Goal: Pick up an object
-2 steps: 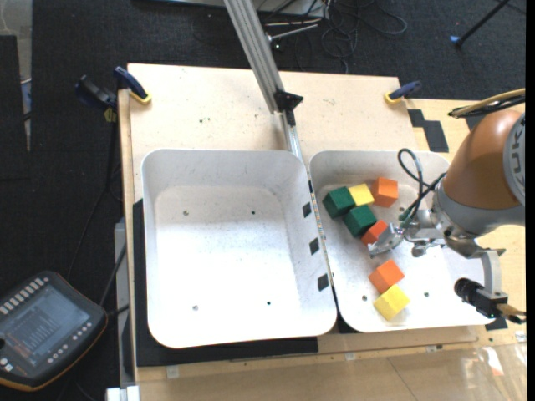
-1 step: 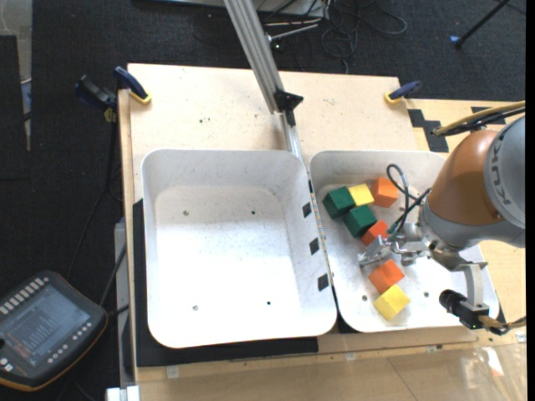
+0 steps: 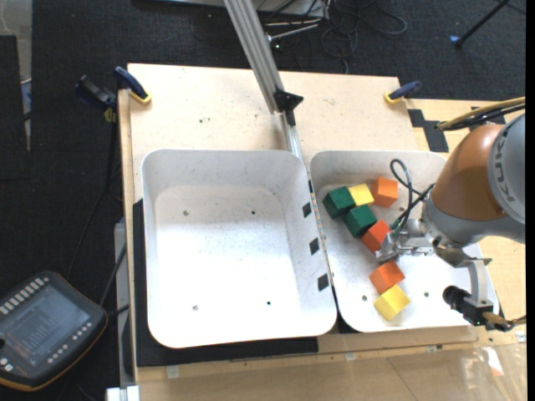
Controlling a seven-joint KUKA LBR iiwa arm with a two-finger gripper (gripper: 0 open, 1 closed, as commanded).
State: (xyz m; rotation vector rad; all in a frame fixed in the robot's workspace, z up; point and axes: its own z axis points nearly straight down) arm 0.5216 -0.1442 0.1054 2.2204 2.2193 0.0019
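Several small blocks lie in the right bin. A green block, a yellow block and an orange block form a row at the back, with a second green block just in front. A red-orange block sits right against the left side of my gripper, which is low in the bin. Just in front of the gripper lie another orange block and a yellow block. The wrist hides the gripper's tip.
The left bin stands beside the right one, sharing a middle wall. A metal rail slants in from the back. Blue-and-yellow clamps grip the board's far corners. A teach pendant lies at lower left.
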